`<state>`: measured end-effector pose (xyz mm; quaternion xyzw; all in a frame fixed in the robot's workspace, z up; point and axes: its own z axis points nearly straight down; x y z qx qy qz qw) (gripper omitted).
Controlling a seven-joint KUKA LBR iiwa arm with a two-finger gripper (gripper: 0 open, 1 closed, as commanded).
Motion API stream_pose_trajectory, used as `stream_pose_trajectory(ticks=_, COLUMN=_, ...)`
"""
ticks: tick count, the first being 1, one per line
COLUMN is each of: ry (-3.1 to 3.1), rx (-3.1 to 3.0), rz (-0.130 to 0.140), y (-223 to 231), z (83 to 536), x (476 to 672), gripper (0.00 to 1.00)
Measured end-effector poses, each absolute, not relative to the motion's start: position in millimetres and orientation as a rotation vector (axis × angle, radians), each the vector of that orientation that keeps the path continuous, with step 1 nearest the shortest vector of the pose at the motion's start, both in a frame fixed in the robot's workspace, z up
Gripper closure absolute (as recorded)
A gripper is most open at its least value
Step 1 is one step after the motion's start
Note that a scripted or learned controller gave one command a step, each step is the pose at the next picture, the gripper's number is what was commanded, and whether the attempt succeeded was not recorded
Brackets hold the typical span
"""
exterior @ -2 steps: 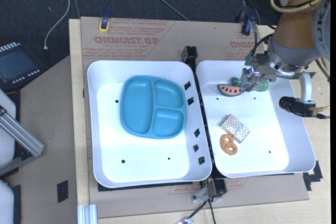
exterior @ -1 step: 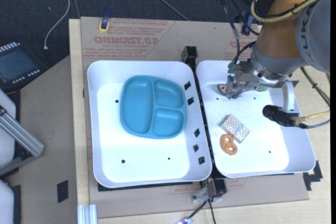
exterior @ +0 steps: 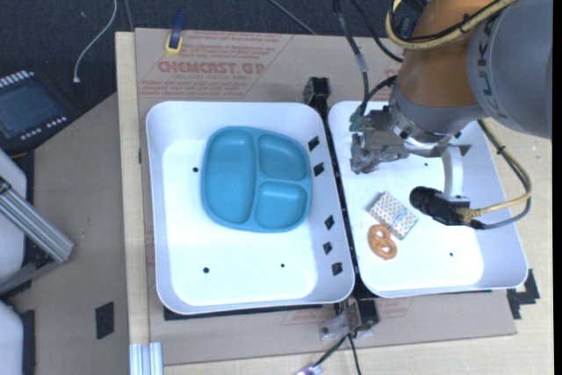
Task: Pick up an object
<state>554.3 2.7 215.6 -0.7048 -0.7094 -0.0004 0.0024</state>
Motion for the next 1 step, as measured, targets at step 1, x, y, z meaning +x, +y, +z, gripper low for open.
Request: stream_pose_trajectory(ticks=1, ry=-2.224, rx=-2.212, rz=0.001, y=50.3, z=210.1, x=538.3, gripper=1.00)
